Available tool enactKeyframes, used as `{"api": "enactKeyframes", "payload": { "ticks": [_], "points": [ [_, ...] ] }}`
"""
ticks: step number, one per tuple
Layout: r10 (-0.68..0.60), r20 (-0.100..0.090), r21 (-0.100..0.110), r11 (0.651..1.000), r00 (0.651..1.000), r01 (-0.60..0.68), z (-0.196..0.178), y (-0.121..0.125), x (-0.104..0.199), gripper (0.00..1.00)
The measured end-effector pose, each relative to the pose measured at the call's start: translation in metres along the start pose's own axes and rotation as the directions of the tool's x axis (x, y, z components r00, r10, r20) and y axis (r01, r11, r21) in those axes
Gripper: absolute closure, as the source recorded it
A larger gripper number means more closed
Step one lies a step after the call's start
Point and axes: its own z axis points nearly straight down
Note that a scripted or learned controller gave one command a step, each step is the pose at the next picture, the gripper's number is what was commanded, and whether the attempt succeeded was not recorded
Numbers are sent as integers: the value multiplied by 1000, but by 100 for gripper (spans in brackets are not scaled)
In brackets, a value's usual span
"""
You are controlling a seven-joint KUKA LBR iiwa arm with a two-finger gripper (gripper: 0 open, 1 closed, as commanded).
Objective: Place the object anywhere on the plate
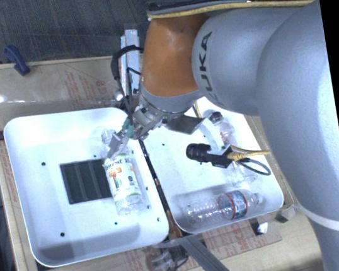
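**One brand legible: lettering on the arm**

The grey arm [250, 42] carries dark lettering beside its orange band, running sideways in the camera view. The letters "UKA" read clearly; the start of the word is not clear. The left-bin bottle [124, 182] has a white label with green and orange print, too small to read. The right-bin bottle [224, 206] wears a red and blue label, also illegible. Faint reddish print on the bench [53, 86] cannot be made out.

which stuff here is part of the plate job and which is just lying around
Job: dark plate; labelled bottle beside it; pincer at that bottle's cap end.
Lying about: red-labelled bottle and small clear bottle, both in the right bin.
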Motion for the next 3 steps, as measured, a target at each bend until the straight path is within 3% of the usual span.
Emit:
{"api": "enactKeyframes", "payload": {
  "ticks": [1,2,3],
  "points": [
    [-212,-2,2,977,977,212,45,2,32,0],
    [-214,-1,3,977,977,214,107,22,78,0],
    [-215,-2,5,977,977,215,97,21,77,100]
  ]
}}
